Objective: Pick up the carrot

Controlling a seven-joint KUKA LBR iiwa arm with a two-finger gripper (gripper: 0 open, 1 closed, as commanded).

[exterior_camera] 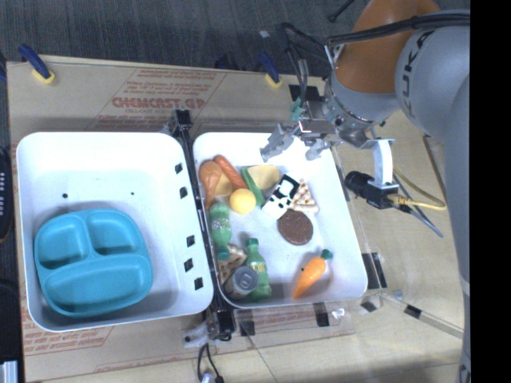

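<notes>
The tapered orange carrot [311, 275] with its green tuft lies at the near right corner of the smooth white right bin [339, 206]. The metal claw [297, 142] hovers over the far rim, fingers spread, holding nothing. Brown cardboard covers the worktop [120, 102].

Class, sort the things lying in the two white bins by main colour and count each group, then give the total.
Orange: 2, carrot and sausage
Yellow: 2, lemon and cheese
Green: 2, bottle and bean pod
Brown: 2, cookie and bread
Blue: 1, tray
Total: 9, leaving out a few small pieces too jumbled to tell.
</notes>
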